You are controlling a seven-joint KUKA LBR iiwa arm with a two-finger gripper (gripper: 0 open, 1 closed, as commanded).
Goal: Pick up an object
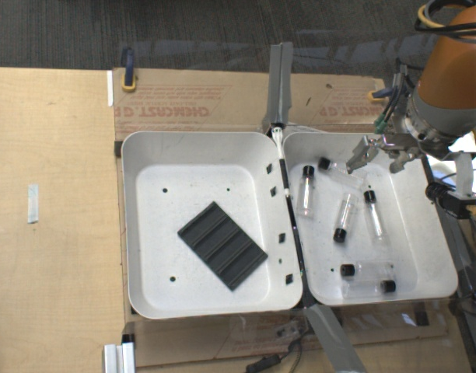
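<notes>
Black ribbed block (222,245) lies flat in the left bin (141,158), long axis running upper-left to lower-right. Right bin (436,282) holds clear black-capped vials (343,217). Gripper (376,152) hovers upper right, fingers spread, nothing between them.

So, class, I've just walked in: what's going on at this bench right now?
A robot arm reaches in from the right, its gripper over the back of the right bin. That bin holds several clear vials with black caps, lying scattered. The left bin holds a black ribbed block. Nothing shows between the fingers, so no pick has been made yet.
</notes>
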